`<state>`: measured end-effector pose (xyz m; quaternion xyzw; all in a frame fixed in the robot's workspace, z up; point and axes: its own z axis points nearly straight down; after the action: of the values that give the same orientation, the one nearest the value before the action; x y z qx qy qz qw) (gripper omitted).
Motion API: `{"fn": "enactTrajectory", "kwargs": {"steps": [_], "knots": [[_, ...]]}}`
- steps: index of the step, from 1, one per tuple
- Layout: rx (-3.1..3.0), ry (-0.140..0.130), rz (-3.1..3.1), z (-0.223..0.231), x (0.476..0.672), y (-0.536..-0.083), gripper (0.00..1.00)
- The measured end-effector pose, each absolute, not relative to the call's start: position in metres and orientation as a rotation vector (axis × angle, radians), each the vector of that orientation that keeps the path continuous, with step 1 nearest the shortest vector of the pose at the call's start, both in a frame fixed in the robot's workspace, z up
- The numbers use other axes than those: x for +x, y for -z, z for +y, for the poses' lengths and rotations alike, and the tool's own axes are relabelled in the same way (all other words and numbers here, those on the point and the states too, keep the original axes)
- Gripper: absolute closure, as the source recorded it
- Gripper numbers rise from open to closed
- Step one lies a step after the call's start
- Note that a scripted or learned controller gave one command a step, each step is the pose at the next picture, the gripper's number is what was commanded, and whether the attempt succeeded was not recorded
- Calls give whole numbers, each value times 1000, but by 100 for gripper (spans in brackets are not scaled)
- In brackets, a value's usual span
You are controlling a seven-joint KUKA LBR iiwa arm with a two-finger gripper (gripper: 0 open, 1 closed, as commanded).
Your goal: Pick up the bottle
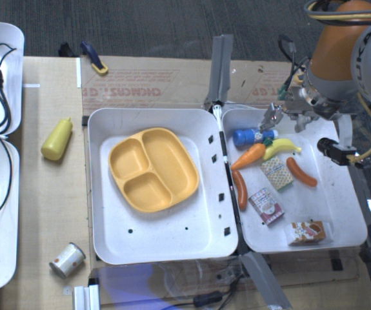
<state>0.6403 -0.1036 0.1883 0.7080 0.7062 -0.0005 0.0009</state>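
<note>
A small blue bottle (244, 137) lies on its side in the far left corner of the right bin (340, 199). Its pale cap end points right, toward a banana. My gripper (272, 117) hangs just above and to the right of that cap end, apart from the bottle. Nothing shows held in it. A yellow squeeze bottle (57, 139) lies on the bench, left of the left bin (101, 173).
Close by the blue bottle lie a carrot (249, 155) and a banana (282, 148). The right bin also holds two sausages (240, 190), (301, 172) and several small boxes. A yellow divided plate (151, 168) sits in the left bin. A can (67, 259) lies at the bench's front left.
</note>
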Motion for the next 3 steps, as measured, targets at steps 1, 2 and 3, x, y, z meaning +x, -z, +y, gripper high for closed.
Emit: {"fn": "enactTrajectory", "kwargs": {"steps": [1,2,3], "knots": [[2197,-9,2231,-97,660,-116,0],[2354,-35,2061,-103,668,-108,0],[2345,-36,2048,-109,669,-120,100]]}}
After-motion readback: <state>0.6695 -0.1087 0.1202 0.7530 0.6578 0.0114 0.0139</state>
